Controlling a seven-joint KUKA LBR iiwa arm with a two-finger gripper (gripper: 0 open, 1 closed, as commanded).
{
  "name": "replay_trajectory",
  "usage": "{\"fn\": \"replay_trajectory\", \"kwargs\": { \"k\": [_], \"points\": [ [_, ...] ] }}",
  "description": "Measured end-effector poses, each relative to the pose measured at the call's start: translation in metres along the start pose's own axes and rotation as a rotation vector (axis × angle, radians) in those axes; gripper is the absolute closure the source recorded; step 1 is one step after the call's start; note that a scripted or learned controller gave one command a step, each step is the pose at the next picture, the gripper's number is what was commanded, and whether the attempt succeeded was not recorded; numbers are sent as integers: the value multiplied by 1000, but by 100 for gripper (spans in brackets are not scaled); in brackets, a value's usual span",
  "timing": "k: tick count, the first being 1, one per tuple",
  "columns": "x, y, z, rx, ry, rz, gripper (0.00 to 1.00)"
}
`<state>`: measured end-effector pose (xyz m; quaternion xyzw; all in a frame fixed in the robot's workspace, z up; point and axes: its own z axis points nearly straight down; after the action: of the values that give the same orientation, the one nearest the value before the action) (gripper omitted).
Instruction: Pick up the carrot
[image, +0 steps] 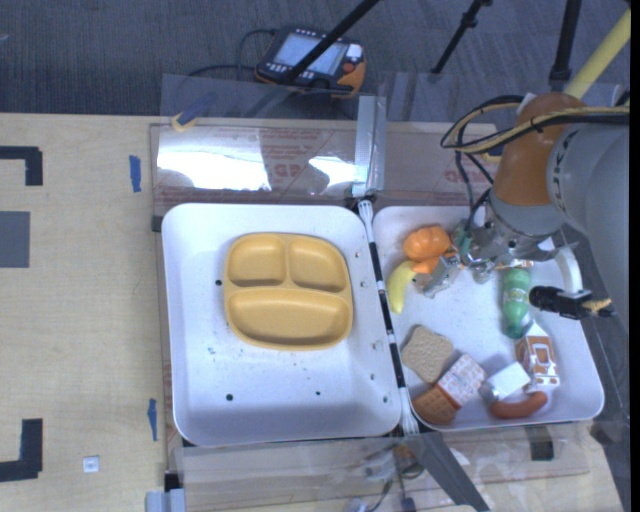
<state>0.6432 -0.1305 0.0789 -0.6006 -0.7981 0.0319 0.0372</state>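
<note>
The carrot (427, 245) is a stubby orange piece lying near the back left of the right bin (580, 400). My gripper (450, 270) hangs low over the bin, right beside the carrot on its right and front side, under the orange-banded wrist (525, 165). Its tip overlaps the carrot's lower right edge, so I cannot see whether it touches it. The carrot rests on the bin floor.
A yellow banana (399, 287) lies just left of the gripper by the divider. A green vegetable (516, 300), a bread slice (428, 350), a sausage (518, 404) and small packets fill the right bin's front. The left bin (190, 380) holds a yellow divided plate (289, 290).
</note>
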Motion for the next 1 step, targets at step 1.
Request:
{"fn": "replay_trajectory", "kwargs": {
  "k": [1],
  "points": [
    [-2,0,0,0,-7,-91,0]
  ]
}}
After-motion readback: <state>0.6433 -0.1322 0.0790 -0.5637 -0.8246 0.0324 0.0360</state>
